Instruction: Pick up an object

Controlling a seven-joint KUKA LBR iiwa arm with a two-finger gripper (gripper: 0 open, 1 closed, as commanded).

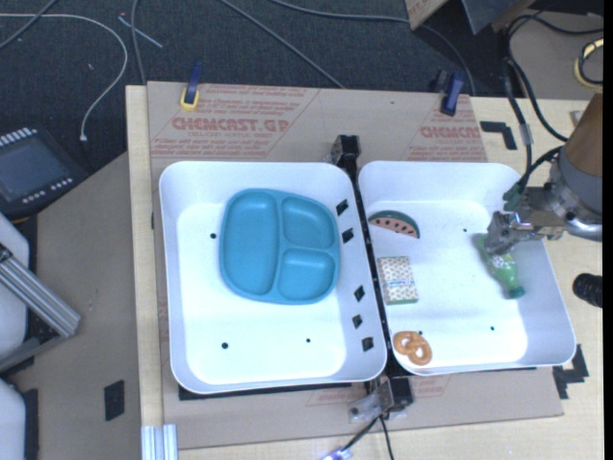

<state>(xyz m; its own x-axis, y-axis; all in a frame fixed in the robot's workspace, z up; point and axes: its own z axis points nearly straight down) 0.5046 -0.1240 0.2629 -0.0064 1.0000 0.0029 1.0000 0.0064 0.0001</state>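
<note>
Gripper is hovering at the right bin's right edge above a green object; finger state unclear; centring before descending seems wise.

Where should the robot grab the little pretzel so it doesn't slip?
Probably from straight above, pinching across the pretzel's outer loops. It lies flat near the right bin's front rim, so a sideways approach looks blocked. The gripper is farther back by the green object.

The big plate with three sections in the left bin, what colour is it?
The divided plastic plate is light blue all over, seen clearly in the camera view.
</note>
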